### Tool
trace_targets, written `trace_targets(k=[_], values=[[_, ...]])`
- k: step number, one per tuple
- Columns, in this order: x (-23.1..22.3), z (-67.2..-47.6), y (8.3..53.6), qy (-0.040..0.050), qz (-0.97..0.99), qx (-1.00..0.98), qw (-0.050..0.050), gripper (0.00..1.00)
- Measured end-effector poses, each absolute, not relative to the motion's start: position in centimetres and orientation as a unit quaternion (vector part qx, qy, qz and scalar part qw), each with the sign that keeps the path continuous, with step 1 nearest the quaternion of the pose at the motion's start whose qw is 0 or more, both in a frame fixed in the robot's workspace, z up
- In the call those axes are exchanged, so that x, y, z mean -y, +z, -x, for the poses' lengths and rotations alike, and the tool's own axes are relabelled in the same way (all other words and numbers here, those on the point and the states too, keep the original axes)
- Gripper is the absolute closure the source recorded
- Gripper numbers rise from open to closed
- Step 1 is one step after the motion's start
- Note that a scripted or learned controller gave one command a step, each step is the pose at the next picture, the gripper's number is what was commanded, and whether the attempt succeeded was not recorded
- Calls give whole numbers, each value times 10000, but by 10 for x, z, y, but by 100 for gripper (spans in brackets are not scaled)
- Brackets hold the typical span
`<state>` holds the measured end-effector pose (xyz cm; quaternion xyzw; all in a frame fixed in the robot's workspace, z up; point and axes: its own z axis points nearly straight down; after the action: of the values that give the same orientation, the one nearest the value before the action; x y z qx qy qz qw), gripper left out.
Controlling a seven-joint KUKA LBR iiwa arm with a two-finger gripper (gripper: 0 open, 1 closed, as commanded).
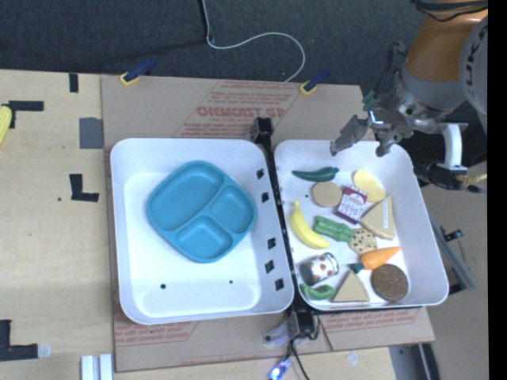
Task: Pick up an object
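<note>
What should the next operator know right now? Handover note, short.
Gripper: open, holding nothing, hanging over the far rim of the right bin.
Right bin holds the toy food: green pepper, banana, red packet, carrot, brown cookie, can and more, packed close.
Left bin holds a blue divided plate.
Done: nothing picked yet.
Left: come down on one item, close, lift. The green pepper lies nearest the gripper and looks the easiest first try.
</note>
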<state>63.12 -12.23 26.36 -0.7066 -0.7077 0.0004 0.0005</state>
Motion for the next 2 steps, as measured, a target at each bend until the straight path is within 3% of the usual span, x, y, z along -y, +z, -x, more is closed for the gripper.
trace_targets(k=[1,2], values=[[50,-602,217,19,7048,7094,36,0],[-1,-567,211,17,7060,7082,19,0]])
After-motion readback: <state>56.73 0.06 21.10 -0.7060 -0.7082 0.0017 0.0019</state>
